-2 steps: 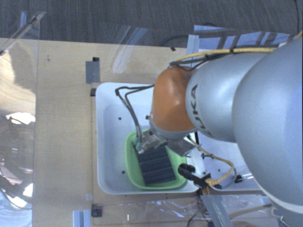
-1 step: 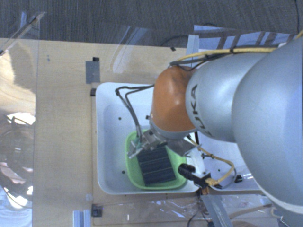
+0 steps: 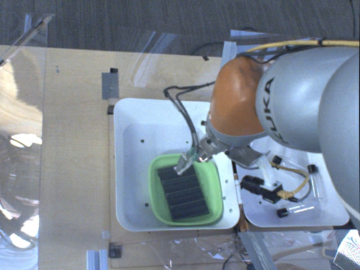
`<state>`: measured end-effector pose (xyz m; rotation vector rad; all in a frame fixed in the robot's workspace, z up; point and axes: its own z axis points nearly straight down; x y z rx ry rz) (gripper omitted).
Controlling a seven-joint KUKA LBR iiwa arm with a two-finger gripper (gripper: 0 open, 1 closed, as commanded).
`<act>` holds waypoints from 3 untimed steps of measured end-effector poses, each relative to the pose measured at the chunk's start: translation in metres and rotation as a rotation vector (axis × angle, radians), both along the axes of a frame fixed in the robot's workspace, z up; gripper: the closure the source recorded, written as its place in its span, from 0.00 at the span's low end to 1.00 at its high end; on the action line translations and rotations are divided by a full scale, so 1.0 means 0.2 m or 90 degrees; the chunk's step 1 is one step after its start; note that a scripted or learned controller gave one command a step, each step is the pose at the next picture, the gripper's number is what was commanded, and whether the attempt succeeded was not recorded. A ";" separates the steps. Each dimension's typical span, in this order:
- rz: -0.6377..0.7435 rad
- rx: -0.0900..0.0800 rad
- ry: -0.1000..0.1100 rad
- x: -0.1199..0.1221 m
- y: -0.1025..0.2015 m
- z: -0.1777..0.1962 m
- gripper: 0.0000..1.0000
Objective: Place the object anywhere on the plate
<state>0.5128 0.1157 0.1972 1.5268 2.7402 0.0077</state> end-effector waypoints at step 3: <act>0.003 0.003 -0.008 0.02 0.01 0.11 1.00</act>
